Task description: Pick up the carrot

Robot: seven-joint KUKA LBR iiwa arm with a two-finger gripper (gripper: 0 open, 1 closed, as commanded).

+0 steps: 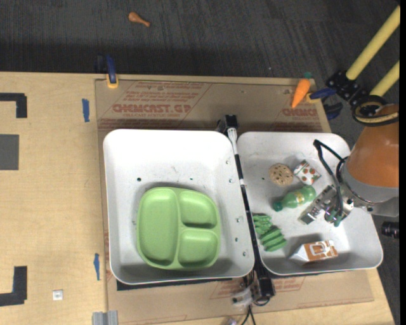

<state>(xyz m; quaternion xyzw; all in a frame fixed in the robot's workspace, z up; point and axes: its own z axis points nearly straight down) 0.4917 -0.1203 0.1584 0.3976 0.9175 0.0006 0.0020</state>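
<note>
An orange, tapered, carrot-like thing with a green tip (301,91) lies on the brown bench top just behind the right bin's far rim, beside a blue clamp. My gripper (322,208) hangs low inside the right bin (365,254), right of its middle and well in front of that orange thing. It sits just right of a green bottle (295,198) and close to it. Nothing shows in its grasp.
The right bin also holds a cookie (280,173), a red-and-white box (306,171), green beans (269,232) and an orange-and-white carton (319,250). A green divided plate (179,225) lies in the left bin (127,165). Another small orange thing (138,19) lies on the dark floor.
</note>
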